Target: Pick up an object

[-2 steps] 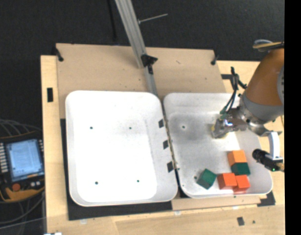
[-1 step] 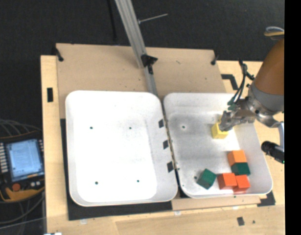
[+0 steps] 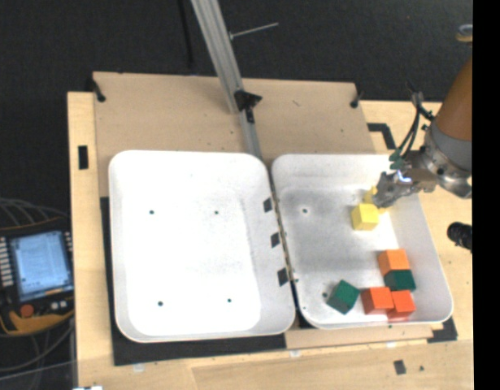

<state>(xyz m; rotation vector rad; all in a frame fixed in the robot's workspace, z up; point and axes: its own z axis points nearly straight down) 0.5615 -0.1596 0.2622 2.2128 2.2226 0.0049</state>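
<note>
A yellow block (image 3: 365,216) lies in the right bin (image 3: 315,242), toward its far right side. My gripper (image 3: 386,192) hangs just above and to the right of that block, at its upper edge. Whether it touches the block is hard to tell. Near the bin's front right corner sit an orange block (image 3: 393,260), a dark green block (image 3: 401,279), two more orange blocks (image 3: 388,301) side by side, and a green block (image 3: 343,296) a little to their left.
The left bin (image 3: 193,242) adjoins the right one, with clips along the shared rim. A slanted metal pole (image 3: 225,55) rises behind the bins. A handheld control pendant (image 3: 34,266) lies off the bench at the left.
</note>
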